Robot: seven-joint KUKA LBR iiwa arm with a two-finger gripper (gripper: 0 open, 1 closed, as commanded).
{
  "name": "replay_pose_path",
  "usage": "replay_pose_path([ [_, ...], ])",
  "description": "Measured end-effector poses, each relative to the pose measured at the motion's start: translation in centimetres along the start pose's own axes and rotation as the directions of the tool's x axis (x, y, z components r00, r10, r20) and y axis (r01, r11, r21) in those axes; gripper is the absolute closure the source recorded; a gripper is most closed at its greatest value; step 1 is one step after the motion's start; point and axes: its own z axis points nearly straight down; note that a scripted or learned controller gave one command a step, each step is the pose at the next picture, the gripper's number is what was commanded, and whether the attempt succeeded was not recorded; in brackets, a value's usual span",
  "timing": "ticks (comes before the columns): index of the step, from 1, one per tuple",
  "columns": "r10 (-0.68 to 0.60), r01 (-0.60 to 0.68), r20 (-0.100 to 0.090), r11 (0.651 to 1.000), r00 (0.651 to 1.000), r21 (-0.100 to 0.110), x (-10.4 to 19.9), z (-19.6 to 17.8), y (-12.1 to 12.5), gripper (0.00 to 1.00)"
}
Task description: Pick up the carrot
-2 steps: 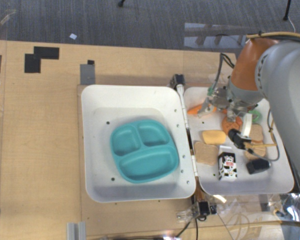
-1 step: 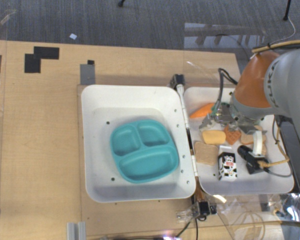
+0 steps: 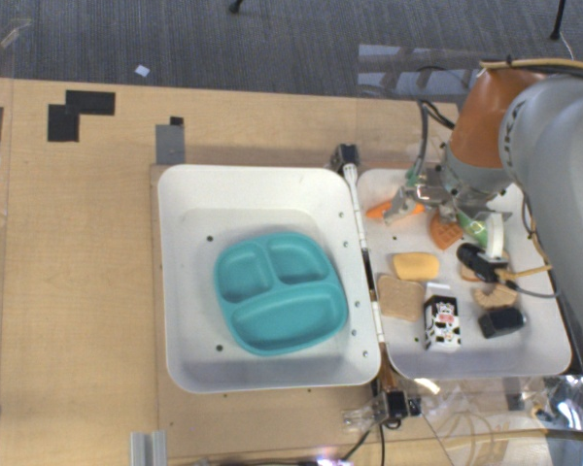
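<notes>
While the arm (image 3: 525,134) leans in from the right, gripper (image 3: 415,200) low over right bin's (image 3: 525,362) upper left — finger state cannot be told | carrot (image 3: 379,210) — just left of gripper, touching or apart unclear | nearby: waffle (image 3: 446,231), yellow block (image 3: 415,265), milk carton (image 3: 442,323) | left bin (image 3: 185,260): teal tray (image 3: 280,293)

A: How much of the small orange carrot (image 3: 380,209) shows?

B: Just its left tip, beside the right-hand shallow white bin's (image 3: 486,361) left wall. The grey two-finger gripper (image 3: 405,205) covers the rest.

A: And right of the carrot?

B: The bulky grey arm with its orange band (image 3: 525,124) hides the bin's far corner and runs off the frame's right edge.
</notes>
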Motion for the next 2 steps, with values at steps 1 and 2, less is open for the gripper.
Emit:
replay_pose_path([
  [1, 0.166, -0.166, -0.007, 0.985, 0.986, 0.056, -2.4, 0.6, 1.6, 0.00],
  [2, 0.162, -0.162, 0.004, 0.986, 0.987, 0.041, -2.9, -0.9, 1.9, 1.00],
])
